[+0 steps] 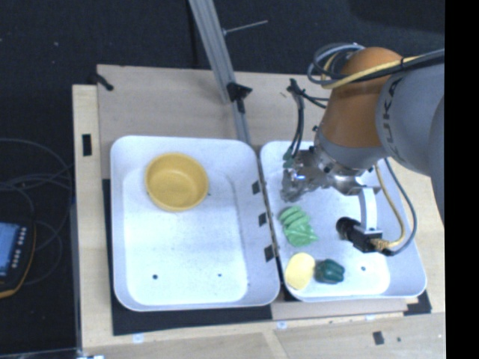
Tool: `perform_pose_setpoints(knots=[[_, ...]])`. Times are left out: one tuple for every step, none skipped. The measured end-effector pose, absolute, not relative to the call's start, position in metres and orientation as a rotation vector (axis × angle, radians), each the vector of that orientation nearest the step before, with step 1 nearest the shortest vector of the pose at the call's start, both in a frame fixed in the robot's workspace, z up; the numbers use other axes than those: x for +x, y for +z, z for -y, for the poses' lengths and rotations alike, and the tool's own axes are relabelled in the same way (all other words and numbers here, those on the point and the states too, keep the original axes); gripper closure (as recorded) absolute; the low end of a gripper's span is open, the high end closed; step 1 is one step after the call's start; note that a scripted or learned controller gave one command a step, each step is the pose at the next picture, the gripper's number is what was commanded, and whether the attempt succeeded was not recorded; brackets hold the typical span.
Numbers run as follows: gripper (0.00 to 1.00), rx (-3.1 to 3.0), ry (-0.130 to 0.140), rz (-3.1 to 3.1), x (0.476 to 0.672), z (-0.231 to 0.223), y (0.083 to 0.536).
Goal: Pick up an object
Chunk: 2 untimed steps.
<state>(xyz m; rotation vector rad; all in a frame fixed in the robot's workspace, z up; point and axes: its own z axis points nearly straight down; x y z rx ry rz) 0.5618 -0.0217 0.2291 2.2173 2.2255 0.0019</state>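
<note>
Closest to the lens is the front edge of the bench, pale wood with a black mat poking out under the bins. Far left there's a handheld pendant thing with a blue screen sitting off the bench on the dark floor, cables trailing around it. Moving right, the left bin has just a yellow bowl sitting upright in its back left area, well apart from everything else. A grey metal pole slants up from between the two bins toward the top. Then the right bin, which is where the stuff is: a light green ridged object near the bin's left wall, and toward the front a pale yellow rounded object with a dark green object just beside it on the right. The claw hangs just behind the light green ridged object, close above it; honestly can't tell whether it's open or closed from this angle, and nothing is visibly gripped. Above it is the orange band and the big grey arm coming in from the right.
</note>
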Motion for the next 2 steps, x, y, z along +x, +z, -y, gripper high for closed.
perform_pose_setpoints(knots=[[1.0,2.218,0.002,-2.226,0.558,-0.032,0.223],[1.0,2.216,0.003,-2.226,0.544,-0.083,0.238]])
